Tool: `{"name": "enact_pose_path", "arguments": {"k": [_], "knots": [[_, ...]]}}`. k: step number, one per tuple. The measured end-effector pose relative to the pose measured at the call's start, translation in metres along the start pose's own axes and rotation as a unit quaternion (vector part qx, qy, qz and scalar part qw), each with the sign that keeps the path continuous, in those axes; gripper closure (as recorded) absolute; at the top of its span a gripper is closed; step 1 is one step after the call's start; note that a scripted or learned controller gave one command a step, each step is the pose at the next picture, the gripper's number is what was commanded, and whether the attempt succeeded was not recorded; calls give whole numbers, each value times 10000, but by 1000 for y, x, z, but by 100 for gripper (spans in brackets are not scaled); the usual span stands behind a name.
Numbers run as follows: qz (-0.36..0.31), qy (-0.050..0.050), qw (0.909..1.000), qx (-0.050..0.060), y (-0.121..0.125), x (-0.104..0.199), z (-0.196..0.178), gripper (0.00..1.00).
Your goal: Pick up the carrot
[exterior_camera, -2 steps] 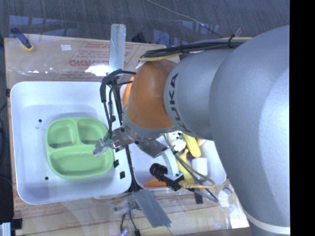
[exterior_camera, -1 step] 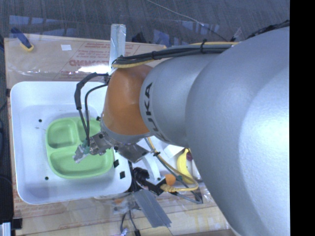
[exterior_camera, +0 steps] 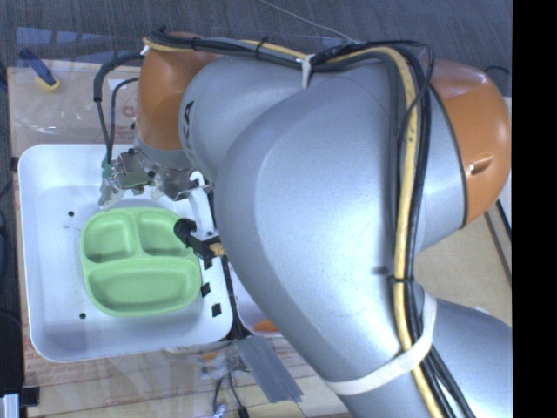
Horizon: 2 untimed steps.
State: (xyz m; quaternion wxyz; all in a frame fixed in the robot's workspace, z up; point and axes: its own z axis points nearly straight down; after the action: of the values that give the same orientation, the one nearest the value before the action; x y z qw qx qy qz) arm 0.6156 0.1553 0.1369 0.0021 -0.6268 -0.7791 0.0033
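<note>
Reaching over the bins, carrot not yet lifted

Looking down from the camera view, you see the arm [exterior_camera: 348,207] covering most of both bins. Its hand [exterior_camera: 130,177] sits at the left bin's [exterior_camera: 35,233] far wall, above a green divided plate [exterior_camera: 139,264]; you cannot tell its state. An orange sliver [exterior_camera: 265,326], likely the carrot, peeks under the arm. No readable writing.

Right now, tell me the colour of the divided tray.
Light green; the divided tray shows in the camera view.

Pale green tray [exterior_camera: 139,264] in white bin [exterior_camera: 39,233]; grey arm [exterior_camera: 331,225] — orange band [exterior_camera: 161,103], yellow-and-black cables [exterior_camera: 409,190]
</note>
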Motion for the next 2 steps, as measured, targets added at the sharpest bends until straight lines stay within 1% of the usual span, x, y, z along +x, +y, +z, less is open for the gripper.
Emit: {"name": "enact_pose_path", "arguments": {"k": [1, 2], "knots": [[529, 12, 9986, -35, -82, -10, -51, 0], [1002, 6, 9950, -25, -46, -17, 44, 0]]}}
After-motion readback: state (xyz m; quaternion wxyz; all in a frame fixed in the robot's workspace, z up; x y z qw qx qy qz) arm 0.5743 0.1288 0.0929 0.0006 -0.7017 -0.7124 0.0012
